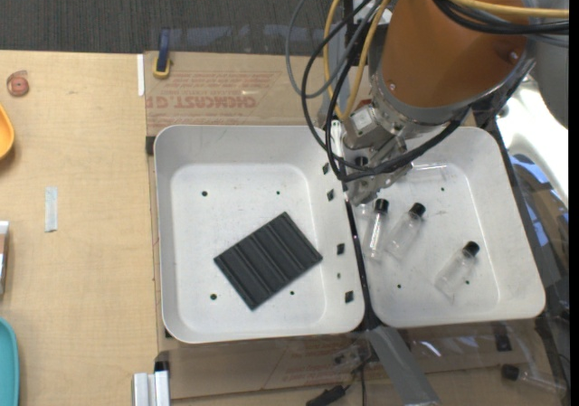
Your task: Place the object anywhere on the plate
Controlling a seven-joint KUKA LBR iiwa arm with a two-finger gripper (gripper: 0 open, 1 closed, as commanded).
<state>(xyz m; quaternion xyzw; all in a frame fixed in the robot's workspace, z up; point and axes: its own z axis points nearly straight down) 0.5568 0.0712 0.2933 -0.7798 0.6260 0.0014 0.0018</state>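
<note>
Hanging low over the near-left corner of the right bin, the gripper sits under a tangle of cables, and whether it is spread or closed I cannot tell; nothing is visibly caught in it. Three clear vials with black caps lie just beyond it on that bin's floor: one almost under the gripper, a second beside it, a third farther toward the bin's right wall. The dark ribbed plate rests flat in the left bin, across the divider from the gripper.

My worry: vials are smooth, round and see-through, so a grab could slip, roll one aside or knock its neighbour. On release, a vial could roll off the plate.

Both bins stand on brown cardboard; a pale wooden bench extends left of the left bin.
</note>
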